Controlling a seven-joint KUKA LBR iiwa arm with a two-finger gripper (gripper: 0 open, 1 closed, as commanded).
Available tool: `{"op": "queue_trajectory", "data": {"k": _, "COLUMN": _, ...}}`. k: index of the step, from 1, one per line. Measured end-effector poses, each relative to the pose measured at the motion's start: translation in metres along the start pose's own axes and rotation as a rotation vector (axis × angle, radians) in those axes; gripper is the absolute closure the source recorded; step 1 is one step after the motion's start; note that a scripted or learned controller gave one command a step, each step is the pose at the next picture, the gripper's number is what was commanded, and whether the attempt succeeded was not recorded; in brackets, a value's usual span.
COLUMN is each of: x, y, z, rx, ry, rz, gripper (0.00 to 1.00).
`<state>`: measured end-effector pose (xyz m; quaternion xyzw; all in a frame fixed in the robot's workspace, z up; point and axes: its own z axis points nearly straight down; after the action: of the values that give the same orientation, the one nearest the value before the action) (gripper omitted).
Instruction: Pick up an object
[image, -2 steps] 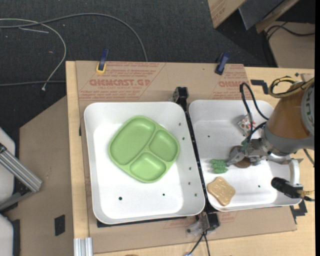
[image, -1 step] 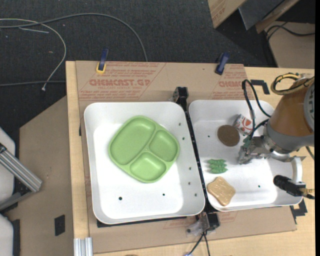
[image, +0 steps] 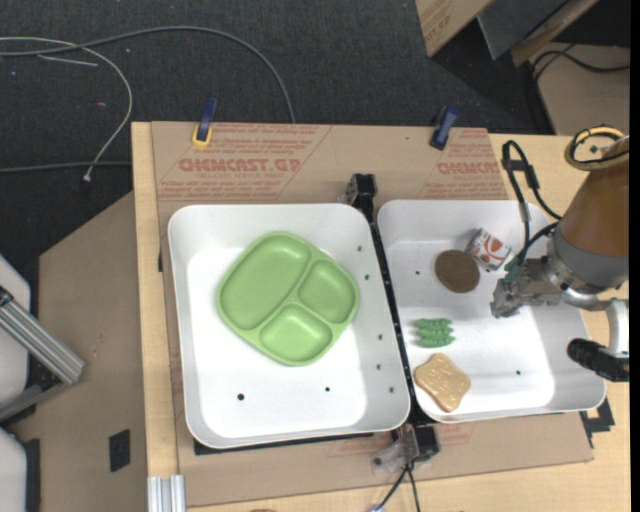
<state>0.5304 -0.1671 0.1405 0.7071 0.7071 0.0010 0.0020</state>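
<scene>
In the right bin (image: 520, 385) lie a brown round disc (image: 457, 270), a small white and red can (image: 489, 249), a green leafy piece (image: 433, 332) and a tan cracker-like piece (image: 441, 381). My gripper (image: 507, 300) hangs over the right bin, just right of the brown disc and below the can. Nothing shows between its tips. The left bin (image: 200, 390) holds a green divided plate (image: 288, 297).
The grey arm with its orange band (image: 600, 215) comes in from the right over the right bin's far side. A black cable (image: 520, 175) loops above that bin. Two blue clamps (image: 206, 120) hold the cardboard at the back.
</scene>
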Motion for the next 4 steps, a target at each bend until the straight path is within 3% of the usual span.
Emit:
{"op": "queue_trajectory", "data": {"k": 1, "x": 0.008, "y": 0.008, "z": -0.057, "rx": -0.003, "ry": 0.0, "rz": -0.002, "gripper": 1.0}}
{"op": "queue_trajectory", "data": {"k": 2, "x": 0.008, "y": 0.009, "z": -0.07, "rx": 0.001, "ry": 0.001, "rz": -0.002, "gripper": 1.0}}
{"op": "queue_trajectory", "data": {"k": 4, "x": 0.117, "y": 0.019, "z": -0.095, "rx": 0.001, "ry": 0.004, "rz": -0.007, "gripper": 1.0}}
